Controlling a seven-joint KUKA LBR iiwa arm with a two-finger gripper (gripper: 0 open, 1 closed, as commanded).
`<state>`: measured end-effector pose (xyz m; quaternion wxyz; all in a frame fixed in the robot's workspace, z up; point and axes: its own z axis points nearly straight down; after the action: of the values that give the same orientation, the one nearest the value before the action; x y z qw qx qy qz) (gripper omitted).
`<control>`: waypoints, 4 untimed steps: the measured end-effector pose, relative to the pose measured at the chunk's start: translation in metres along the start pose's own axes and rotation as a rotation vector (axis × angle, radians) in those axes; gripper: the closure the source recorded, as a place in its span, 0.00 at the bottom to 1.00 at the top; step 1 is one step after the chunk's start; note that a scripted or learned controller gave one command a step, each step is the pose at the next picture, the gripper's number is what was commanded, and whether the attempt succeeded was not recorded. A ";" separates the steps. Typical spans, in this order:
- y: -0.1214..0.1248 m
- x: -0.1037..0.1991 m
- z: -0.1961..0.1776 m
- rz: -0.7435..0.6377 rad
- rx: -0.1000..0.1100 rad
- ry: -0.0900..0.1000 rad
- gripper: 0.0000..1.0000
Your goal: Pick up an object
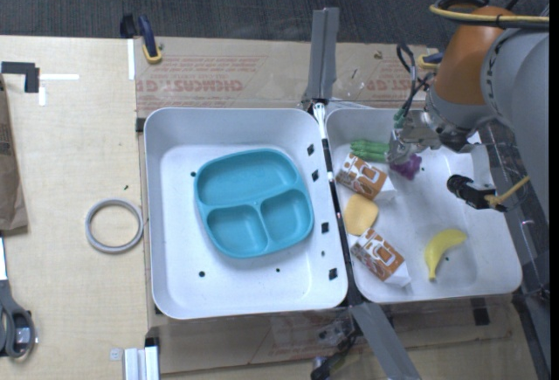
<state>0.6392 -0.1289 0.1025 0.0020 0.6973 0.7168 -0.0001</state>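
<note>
Purple object (407, 166): small, in the right bin (489, 282), near its back-left part. Sits directly under the gripper; partly covered, so exact shape unclear. Looks like the likely pick target, judging by the gripper's spot.
Gripper (404, 151): low in the right bin, tip at the purple object. Can't tell if the gripper is spread or closed, or whether it grips the object.
Neighbours: green item (369, 148) just beside the purple object on its left; orange-and-white packet (361, 176) near, front-left; yellow round piece (360, 215) and a second packet (379, 257) further front; banana (442, 251) well apart, toward the front-right.
Risk 1: grasp may miss or slip. Object is small and w/ contact hidden, it could squirt out sideways on closing.
Risk 2: gripper may snag the green item or nudge the first packet, since both crowd the target; could lift two things or none.
Risk 3: pressing too low could jam against the bin floor.
Arm (515, 64): grey, enters from the right; orange band (467, 55) above the wrist; wrist points down and leftward into the bin. Cables loop by the wrist.
Left bin (166, 221): holds a blue divided tray (253, 203); not involved.
Counter (70, 151): tape ring (114, 224) at left, well apart.
</note>
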 end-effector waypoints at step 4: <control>-0.026 0.011 0.010 0.033 0.002 0.003 0.00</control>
<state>0.6131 -0.1190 0.0926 0.0004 0.7090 0.7053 0.0000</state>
